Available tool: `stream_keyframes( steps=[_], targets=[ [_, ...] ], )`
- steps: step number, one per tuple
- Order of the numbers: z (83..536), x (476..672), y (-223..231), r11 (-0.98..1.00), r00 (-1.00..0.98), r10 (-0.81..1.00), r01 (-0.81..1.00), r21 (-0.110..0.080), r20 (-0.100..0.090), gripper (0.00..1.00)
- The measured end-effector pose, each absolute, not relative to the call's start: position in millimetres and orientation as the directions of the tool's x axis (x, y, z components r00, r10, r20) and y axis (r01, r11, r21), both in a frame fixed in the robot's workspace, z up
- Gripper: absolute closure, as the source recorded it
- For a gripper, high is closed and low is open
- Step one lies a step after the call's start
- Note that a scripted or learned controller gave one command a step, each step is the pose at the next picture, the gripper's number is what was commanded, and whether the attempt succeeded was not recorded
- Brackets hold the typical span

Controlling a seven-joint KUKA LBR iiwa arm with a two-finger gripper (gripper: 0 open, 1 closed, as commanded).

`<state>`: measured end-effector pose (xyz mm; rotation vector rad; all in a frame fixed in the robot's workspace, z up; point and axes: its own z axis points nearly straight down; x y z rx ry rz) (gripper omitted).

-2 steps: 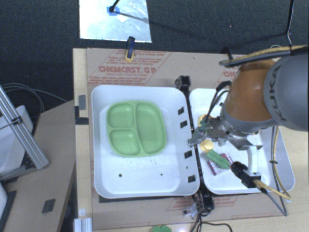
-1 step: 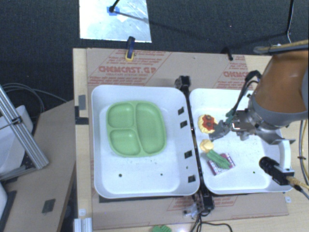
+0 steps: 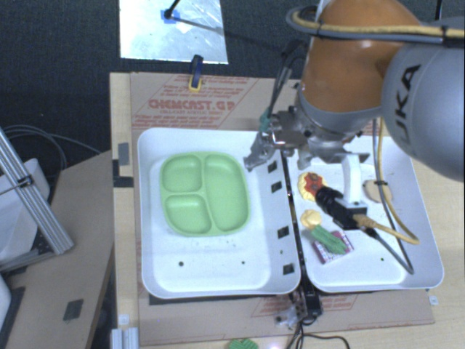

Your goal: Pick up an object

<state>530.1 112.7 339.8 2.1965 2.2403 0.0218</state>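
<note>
The red and yellow toy (image 3: 311,185) is lying in the far left part of the right bin (image 3: 414,267), very near the wall that is separating the two bins. The gripper (image 3: 317,157) is hanging just above it. The thick arm (image 3: 407,86) is covering the jaws, so I cannot tell whether they are open or closed, or whether they are holding anything.

I think the main danger is coming from this wall. If the jaws are going down a little too far to the left, one of them is probably hitting the rim and not reaching the toy. The toy is looking small and rounded, so it may be slipping out sideways. A yellow piece (image 3: 310,217) and a green piece (image 3: 330,241) on a pink packet are lying just near of it, and a wide grasp may be pushing them or catching two things together.

The left bin (image 3: 218,282) is holding only a green plate (image 3: 203,193) with three sections. Both bins are resting on a brown board with red print, on the table (image 3: 87,195). The floor around is dark, and a shiny sheet (image 3: 173,20) is lying at the far side.
</note>
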Motion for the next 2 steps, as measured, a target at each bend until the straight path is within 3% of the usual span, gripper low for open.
stream_keyframes(
  steps=[1, 2],
  targets=[
    [296.9, 484.2, 168.5, 0.011, -0.011, 1.0, 1.0, -0.004, 0.002, 0.0],
    [173.4, 538.2, 133.3, -0.003, 0.003, 1.0, 1.0, -0.008, -0.005, 0.0]
  ],
)
